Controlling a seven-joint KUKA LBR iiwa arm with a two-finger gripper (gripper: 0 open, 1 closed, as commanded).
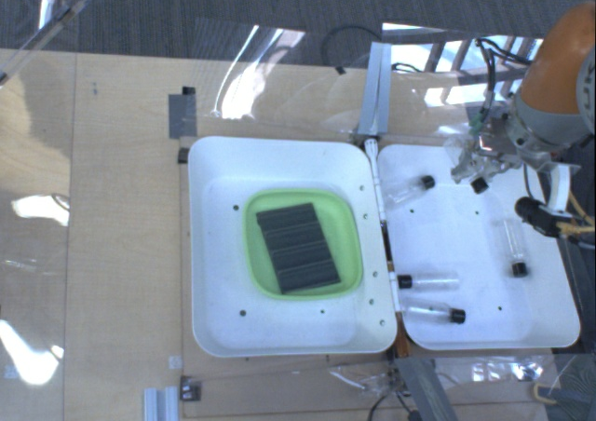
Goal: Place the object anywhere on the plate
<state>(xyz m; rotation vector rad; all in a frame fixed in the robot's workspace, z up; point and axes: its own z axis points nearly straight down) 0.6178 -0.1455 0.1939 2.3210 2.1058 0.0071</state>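
- my tool [477, 170] hangs over the right bin [545, 317], up at about one o'clock of that bin's floor; i cannot tell how it is set.
- a small clear vial with a dark cap [480, 183] sits right under the tool tip; whether it is gripped or only lying near, the view does not settle.
- other like vials lie loose in the same bin: one at eleven o'clock [411, 187], one upright-lying at three o'clock [515, 247], and two near seven o'clock, the upper [426, 280] and the lower [435, 314].
- the green plate [258, 261] rests in the middle of the left bin [214, 251], with a dark ribbed block [297, 247] lying across its centre; no vial is on it.
- both bins stand side by side on the wooden surface [93, 224].
- my judgement: i am at the picking step, the placing has not begun.
- the next move calls for a sure hold on one vial, a lift clear of the bin wall, then a carry toward nine o'clock across the join between the bins.
- the drop should aim at a bare green margin or on top of the block, since a round vial may roll.
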